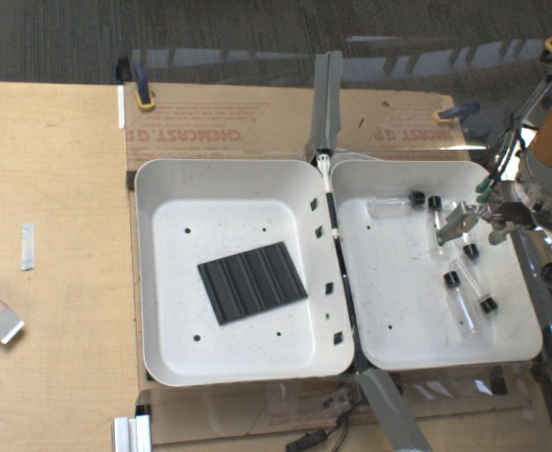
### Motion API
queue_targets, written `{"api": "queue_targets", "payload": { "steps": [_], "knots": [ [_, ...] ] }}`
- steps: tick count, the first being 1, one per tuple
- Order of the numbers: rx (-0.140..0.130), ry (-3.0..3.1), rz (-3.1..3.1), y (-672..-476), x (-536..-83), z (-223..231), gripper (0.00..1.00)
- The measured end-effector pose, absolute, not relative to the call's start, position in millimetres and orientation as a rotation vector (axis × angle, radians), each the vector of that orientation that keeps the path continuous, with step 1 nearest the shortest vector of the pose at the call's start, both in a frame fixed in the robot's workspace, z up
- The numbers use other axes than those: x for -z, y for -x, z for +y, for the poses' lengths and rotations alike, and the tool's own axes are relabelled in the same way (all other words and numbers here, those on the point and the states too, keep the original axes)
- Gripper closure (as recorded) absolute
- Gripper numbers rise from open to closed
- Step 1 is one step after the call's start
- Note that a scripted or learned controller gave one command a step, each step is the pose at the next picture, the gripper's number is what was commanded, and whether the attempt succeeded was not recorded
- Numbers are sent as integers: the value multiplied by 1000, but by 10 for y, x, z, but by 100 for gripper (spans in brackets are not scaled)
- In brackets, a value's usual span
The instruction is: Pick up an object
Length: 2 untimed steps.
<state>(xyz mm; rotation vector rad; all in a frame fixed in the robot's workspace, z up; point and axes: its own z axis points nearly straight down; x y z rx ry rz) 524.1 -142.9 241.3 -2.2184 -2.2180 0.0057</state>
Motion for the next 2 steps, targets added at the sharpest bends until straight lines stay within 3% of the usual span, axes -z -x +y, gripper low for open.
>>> {"api": "queue_targets", "payload": {
  "steps": [1,2],
  "knots": [
    [-2,2163,-2275,-5774,-1028,-2099,0],
    [8,2174,-2281,-5814,-1185,-2119,100]
  ]
}}
